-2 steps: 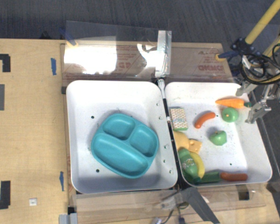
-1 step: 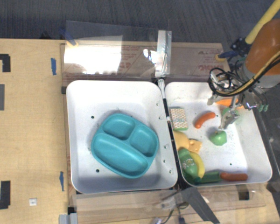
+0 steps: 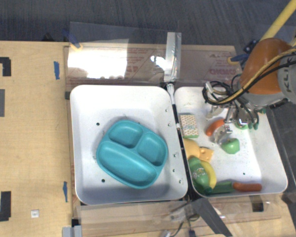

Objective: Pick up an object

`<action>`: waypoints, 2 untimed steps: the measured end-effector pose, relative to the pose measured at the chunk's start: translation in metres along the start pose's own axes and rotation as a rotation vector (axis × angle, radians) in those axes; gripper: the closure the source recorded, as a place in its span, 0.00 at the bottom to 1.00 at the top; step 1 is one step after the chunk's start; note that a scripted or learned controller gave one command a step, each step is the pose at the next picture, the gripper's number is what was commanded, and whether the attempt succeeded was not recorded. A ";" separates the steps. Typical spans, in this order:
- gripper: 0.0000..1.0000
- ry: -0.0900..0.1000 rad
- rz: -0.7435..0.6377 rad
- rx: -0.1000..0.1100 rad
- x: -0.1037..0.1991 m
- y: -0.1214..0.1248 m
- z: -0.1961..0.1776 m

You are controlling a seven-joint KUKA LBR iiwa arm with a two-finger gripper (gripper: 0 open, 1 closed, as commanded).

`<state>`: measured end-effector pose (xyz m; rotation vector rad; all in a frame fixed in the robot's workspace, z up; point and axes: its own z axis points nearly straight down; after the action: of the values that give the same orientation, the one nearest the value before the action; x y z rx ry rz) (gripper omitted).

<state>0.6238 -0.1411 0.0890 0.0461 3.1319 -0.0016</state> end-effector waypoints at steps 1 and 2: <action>0.00 -0.002 0.168 -0.001 0.023 0.011 0.000; 1.00 -0.017 0.166 0.002 0.019 0.011 -0.015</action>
<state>0.6053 -0.1292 0.1035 0.3042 3.1002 -0.0043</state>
